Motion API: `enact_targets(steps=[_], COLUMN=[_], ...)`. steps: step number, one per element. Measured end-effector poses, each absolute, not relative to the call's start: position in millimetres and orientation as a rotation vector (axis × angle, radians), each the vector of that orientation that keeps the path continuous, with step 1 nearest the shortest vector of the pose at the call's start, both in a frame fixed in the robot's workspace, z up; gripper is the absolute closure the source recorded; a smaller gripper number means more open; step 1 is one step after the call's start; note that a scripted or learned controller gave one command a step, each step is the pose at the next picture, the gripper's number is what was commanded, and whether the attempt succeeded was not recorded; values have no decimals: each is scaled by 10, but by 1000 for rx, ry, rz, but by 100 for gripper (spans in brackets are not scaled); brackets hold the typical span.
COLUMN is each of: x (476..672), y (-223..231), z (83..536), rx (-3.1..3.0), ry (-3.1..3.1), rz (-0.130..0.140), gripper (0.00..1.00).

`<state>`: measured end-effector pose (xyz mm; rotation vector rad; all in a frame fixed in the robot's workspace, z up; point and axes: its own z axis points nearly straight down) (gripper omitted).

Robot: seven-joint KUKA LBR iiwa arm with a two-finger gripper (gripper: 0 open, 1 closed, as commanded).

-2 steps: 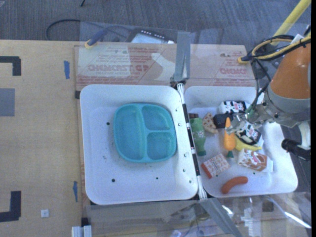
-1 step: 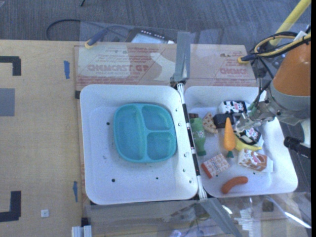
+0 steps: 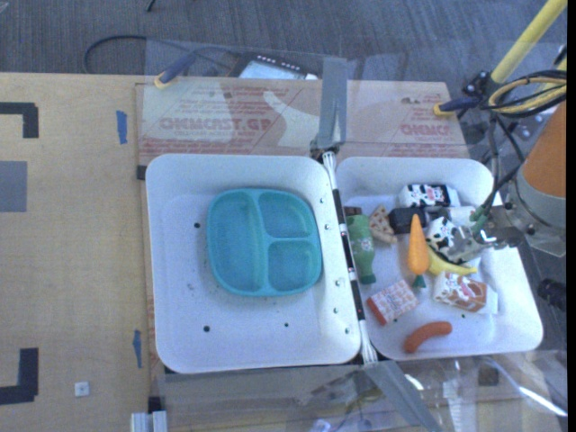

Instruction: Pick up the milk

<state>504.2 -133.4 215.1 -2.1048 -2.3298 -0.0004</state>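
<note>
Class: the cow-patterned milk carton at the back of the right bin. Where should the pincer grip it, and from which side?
Likely from above, across the milk carton's short width: it seems to lie flat, long axis left to right. The bin wall crowds its far side.

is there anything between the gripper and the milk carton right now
Nothing visible. The gripper is down in the right bin, right beside a cow-patterned milk carton. The carrot and banana crowd that carton on its other sides.
</note>
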Motion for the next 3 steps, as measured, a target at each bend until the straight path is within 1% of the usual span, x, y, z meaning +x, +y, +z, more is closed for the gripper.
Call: enact_targets(steps=[1,2,3], x=[5051,4894,4904], y=[-1340,-694,-706], z=[2250,2183,2282], rx=[-2108,-1865,-1870], ry=[-2330,-2526,-2526], rz=[-3,0,-3], gripper=[100,100,100])
